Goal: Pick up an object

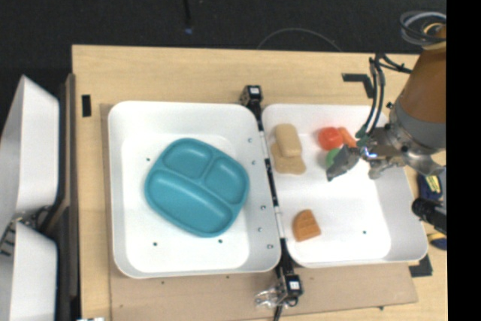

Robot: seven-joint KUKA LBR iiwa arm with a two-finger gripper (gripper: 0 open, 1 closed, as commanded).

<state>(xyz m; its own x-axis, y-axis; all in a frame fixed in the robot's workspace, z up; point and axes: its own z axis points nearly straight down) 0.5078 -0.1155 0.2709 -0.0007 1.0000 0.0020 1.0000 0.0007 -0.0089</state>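
Nearest my camera, at the front of the right bin (391, 248), a small orange-brown block (306, 225) lay alone on the white floor, well apart from everything else, which I judged made it the easiest thing to reach cleanly. In the left bin (128, 252) sat a teal divided plate (197, 186), flat and roughly central, taking no part in the pick as I read it. Farther back in the right bin, a tan bread-like piece (287, 149) rested close to the divider between the bins, and beyond it toward the rear wall lay an orange-red toy (331, 137) with a small green piece (331, 158) just beside it. The end effector (344, 164) hung low over that rear cluster, beside the green piece, the arm (425, 98) reaching in from the right across the pale wooden worktop (188, 71). I could not tell how far apart its fingers stood, nor saw anything held between them; I took its placement as lining up on the orange-red toy or its green neighbour.
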